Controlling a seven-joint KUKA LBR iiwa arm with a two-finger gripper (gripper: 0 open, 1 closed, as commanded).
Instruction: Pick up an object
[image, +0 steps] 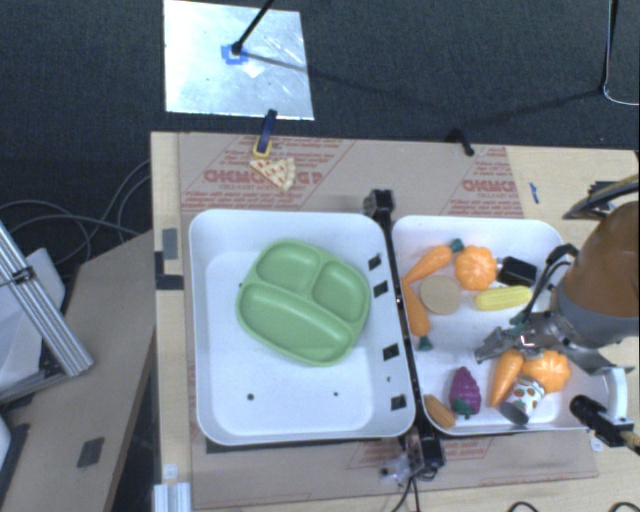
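At the frame's lower right, the gripper (512, 343) hangs low over the right bin (470, 228), just above an orange carrot (506, 371); whether its fingers are spread or closed, I cannot tell.

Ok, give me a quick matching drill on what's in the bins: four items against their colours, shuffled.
Items:
1. divided plate
2. grape bunch
3. corn cob
4. round disc

Colours:
A. yellow
B. beige
C. green
D. purple

Pairs: 1-C, 2-D, 3-A, 4-B
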